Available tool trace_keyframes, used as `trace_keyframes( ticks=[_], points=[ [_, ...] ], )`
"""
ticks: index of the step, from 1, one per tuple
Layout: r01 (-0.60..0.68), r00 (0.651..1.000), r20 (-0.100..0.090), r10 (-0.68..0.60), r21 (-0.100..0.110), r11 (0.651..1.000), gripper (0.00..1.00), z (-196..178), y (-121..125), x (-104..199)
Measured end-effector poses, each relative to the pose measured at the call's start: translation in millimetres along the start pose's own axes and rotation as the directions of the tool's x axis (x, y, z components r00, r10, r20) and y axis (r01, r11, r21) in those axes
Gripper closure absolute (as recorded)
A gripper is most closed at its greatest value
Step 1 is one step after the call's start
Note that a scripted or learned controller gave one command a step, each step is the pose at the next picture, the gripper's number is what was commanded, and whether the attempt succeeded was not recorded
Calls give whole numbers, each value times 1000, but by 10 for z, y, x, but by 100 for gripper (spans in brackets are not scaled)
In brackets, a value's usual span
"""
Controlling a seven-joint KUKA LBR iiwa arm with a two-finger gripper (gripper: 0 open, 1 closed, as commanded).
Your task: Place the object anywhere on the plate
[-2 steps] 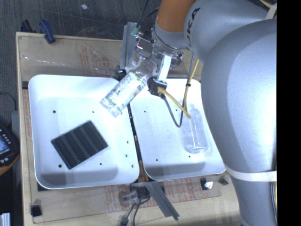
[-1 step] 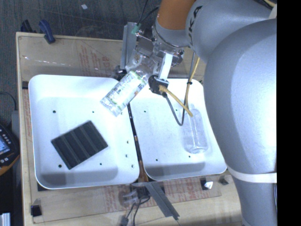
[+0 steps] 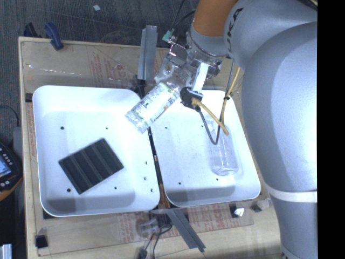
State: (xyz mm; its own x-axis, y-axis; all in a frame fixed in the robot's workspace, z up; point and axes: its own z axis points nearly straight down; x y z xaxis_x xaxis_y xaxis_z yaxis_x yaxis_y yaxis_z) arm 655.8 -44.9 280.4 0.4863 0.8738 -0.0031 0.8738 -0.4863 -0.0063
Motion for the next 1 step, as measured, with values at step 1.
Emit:
trace_keyframes(
  ticks=[1],
  points=[
    [147,989,0,-147,-4,989,100,-173,50,-82]
  ],
)
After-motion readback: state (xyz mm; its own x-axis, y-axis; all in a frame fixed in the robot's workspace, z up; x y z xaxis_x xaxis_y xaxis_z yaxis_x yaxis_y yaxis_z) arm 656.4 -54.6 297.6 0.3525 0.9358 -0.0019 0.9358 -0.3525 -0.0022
